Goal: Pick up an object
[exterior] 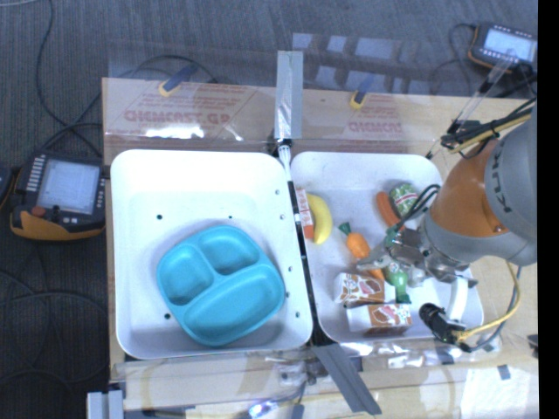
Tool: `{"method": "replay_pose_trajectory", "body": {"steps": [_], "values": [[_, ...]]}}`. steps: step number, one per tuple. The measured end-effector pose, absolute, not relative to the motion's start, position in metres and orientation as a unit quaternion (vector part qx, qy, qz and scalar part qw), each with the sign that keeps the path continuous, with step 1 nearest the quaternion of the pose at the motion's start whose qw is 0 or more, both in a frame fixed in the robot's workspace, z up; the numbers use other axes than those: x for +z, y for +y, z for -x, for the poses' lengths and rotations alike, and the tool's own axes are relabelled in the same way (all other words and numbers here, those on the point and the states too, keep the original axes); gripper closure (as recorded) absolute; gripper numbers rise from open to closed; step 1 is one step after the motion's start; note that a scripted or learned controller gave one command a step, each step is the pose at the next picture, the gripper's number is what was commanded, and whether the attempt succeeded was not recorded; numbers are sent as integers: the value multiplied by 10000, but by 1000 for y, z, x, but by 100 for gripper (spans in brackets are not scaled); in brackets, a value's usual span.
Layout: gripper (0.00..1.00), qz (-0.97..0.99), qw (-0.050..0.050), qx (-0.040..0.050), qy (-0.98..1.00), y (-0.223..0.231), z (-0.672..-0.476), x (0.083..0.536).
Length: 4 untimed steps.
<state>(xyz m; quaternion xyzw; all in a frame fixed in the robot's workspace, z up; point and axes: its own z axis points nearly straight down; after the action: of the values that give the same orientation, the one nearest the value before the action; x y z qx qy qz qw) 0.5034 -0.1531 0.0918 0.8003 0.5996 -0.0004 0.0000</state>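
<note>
A: Entry, bench seen from above. What sits in the left shallow white plastic bin?

B: One item: a light-blue plastic plate with three compartments, lying flat toward the near half of the bin, a little right of centre.

A: And the right shallow white plastic bin?

B: Several small items. A yellow toy banana lies close to the left wall. Just right of it, a small orange toy carrot with a green top. Toward the far right, a second orange carrot-like piece touches a round green-and-white object. Near the front wall, two small printed cartons: a brown-and-white one and, just in front of it and touching, a white-and-brown one.

A: Arm position?

B: The grey arm with the orange band reaches in from the right, over the right bin. The two-finger gripper is low over the middle of that bin, just right of the brown-and-white carton and just in front of the small carrot. A small green piece shows right at the tool.

A: Jaw state?

B: Cannot tell. The wrist and the clutter beneath hide the gap; whether anything lies between them is not legible.

A: Outside the bins?

B: A handheld control pendant with a grey screen lies on the floor left of the bench.
</note>
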Motion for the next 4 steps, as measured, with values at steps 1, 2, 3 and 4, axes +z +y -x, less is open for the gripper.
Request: {"method": "replay_pose_trajectory", "body": {"steps": [1,2,3,4], "values": [[0,-9015,17,22,4328,-185,-487,91],[0,-7409,-9,-21,6716,-213,-484,186],[0,-7403,-14,47,6723,-199,-532,88],[100,-7412,49,55,6712,-203,-535,101]]}}
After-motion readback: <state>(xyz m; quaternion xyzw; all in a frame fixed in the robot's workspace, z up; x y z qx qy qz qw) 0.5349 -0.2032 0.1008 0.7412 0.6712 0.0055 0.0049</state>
